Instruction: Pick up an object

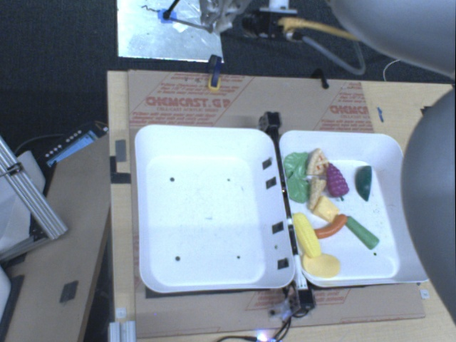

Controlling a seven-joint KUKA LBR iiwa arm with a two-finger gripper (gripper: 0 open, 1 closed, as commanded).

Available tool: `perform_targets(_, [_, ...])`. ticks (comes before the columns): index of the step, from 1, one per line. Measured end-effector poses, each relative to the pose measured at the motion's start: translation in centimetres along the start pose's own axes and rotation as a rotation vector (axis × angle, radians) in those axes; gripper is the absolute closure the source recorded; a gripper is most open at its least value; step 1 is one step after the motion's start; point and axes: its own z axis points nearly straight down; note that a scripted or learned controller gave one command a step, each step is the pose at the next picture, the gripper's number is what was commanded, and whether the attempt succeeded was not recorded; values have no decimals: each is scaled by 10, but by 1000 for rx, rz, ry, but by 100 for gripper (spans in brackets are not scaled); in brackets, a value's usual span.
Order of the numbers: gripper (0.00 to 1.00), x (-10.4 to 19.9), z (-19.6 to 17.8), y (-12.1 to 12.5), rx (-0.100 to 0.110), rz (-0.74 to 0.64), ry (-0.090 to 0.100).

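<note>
Corn lies in right bin, well apart from end effector.

We take this for a robotics lab. A brown sheet printed CHEMCAST GP carries two white bins, one holding toy food. Left of the sheet stands an aluminium rail, beyond it dark carpet, and over its right side a grey robot arm.
</note>
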Motion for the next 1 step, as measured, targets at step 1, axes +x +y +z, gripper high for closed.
perform_targets(1, [100,-57,55,0,12,11,-6])
